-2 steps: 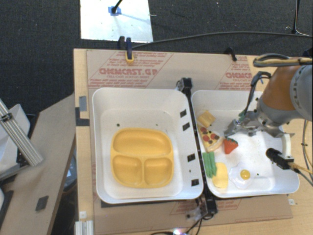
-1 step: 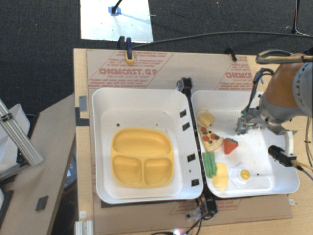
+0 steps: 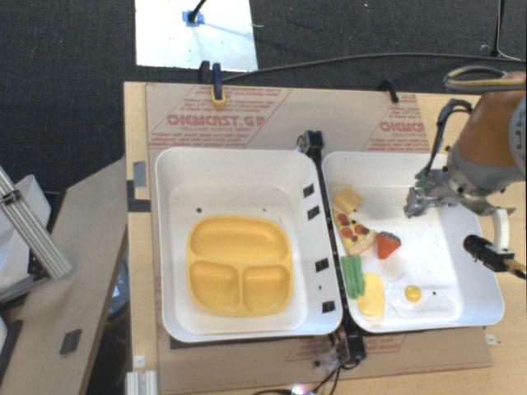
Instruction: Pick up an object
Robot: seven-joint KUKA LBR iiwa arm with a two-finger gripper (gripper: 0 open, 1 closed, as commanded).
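Observation:
Toy foods lie in the right bin (image 3: 469, 245): a pale yellow cheese block (image 3: 347, 198), a pizza slice (image 3: 354, 233), a red strawberry (image 3: 388, 243), a green pod (image 3: 353, 276), a yellow piece (image 3: 371, 295) and a fried egg (image 3: 412, 295). My gripper (image 3: 416, 202) hangs over the upper middle of this bin, right of the cheese block and above the strawberry. Nothing is visibly held in it. The grey and orange arm (image 3: 490, 138) comes in from the right.
In the left bin (image 3: 177, 179) sits a yellow divided plate (image 3: 240, 263). A black divider (image 3: 325, 229) runs between the bins. A black fitting (image 3: 487, 253) sticks out by the right bin's right wall. Cables cross the board behind the bins.

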